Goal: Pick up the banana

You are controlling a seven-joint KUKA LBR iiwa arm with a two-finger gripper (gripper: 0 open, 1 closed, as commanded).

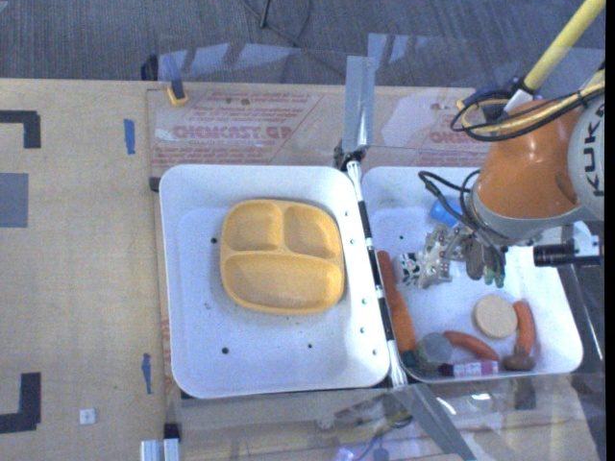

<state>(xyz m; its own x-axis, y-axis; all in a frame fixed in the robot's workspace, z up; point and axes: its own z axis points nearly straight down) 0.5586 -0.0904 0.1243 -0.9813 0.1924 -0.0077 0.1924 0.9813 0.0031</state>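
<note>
1. Plainly, the grey KUKA arm with its orange band (524,166) reaches in from the right and hangs over the upper half of the right shallow white plastic bin (567,353).
2. Its two-finger gripper (466,257) points down into that bin, just beside a small black-and-white toy figure (413,269). Cables and the wrist crowd the view, so I cannot tell whether the gripper is wide or narrow, or whether anything sits in it.
3. I cannot tell where the banana lies; no item in either bin can be made out as it for certain.
4. A long orange carrot-shaped piece (396,301) lies along the left wall of the right bin.
5. A round tan biscuit-like disc (496,317) rests near the lower right, with a red-orange sausage (524,325) upright in the picture just beside it.
6. A second red-orange sausage (471,344) lies near the bottom wall, above a small pink tube (473,367).
7. The left shallow white plastic bin (192,353) holds a yellow three-compartment plate (283,255), well apart from the gripper.
</note>
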